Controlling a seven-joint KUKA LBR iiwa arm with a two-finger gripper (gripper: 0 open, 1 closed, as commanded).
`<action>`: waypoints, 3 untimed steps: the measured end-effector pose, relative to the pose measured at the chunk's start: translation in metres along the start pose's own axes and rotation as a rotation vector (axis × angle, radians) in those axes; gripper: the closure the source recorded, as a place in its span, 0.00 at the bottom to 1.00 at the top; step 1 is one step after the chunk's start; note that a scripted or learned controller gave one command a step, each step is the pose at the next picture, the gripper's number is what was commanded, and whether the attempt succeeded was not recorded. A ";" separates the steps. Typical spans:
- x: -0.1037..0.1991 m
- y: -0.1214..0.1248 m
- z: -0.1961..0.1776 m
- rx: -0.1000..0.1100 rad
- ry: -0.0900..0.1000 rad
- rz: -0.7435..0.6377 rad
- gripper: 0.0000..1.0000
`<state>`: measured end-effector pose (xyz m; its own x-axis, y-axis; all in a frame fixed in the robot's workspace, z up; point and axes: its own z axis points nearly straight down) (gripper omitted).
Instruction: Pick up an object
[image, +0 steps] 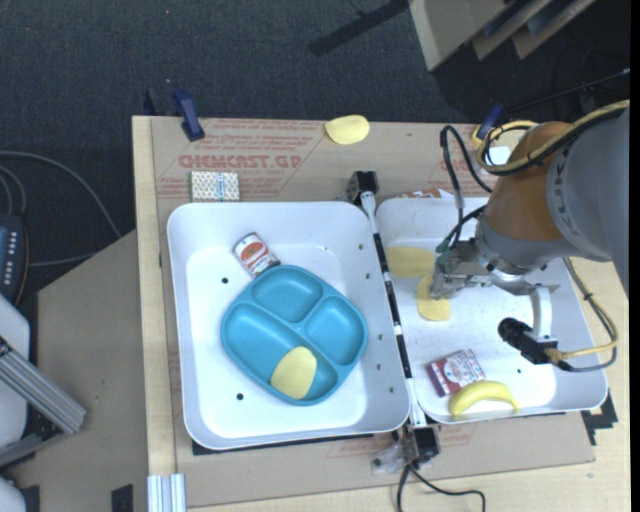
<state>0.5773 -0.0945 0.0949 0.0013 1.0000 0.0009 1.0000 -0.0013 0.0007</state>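
I see the gripper (443, 283) low in the right bin (570, 395), just at twelve o'clock of a yellow piece (434, 309); I cannot tell its grip state

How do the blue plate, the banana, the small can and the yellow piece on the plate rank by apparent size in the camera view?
1. blue plate
2. banana
3. yellow piece, looks close to the banana, so unsure
4. small can

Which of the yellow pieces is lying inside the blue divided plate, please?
The yellow piece in the blue divided plate's front compartment, in the left bin. The others lie in the right bin or on the board behind.
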 end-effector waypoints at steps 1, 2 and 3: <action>0.000 0.000 0.000 0.000 0.000 0.000 0.00; -0.002 0.003 0.011 0.001 -0.001 -0.001 0.00; -0.025 0.033 0.010 -0.001 -0.002 -0.002 0.00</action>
<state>0.6106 -0.1192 0.0848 -0.0003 1.0000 -0.0010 1.0000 0.0003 0.0013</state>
